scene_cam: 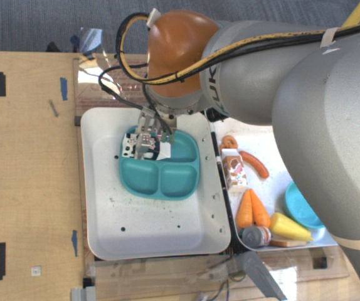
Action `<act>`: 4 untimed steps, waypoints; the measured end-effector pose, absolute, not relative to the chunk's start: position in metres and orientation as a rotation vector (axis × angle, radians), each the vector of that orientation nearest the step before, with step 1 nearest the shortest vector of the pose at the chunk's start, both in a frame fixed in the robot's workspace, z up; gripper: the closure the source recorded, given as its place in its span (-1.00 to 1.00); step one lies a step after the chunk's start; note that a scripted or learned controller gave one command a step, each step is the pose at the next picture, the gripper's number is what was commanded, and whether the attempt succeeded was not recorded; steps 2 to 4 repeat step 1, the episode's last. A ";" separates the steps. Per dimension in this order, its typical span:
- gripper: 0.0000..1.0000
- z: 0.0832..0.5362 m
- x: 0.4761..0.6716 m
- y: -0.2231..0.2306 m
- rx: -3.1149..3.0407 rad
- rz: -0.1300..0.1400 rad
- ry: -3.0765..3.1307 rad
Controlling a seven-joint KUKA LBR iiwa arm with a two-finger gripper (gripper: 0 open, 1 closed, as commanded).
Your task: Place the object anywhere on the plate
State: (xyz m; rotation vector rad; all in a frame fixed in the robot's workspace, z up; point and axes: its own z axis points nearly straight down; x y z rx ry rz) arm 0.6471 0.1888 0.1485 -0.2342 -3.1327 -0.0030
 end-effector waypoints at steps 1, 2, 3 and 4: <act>-1.00 0.152 0.649 0.188 -0.237 -0.005 -3.138; -1.00 0.152 0.649 0.188 -0.237 -0.005 -3.138; -1.00 0.152 0.649 0.188 -0.237 -0.005 -3.138; -1.00 0.152 0.649 0.188 -0.237 -0.005 -3.138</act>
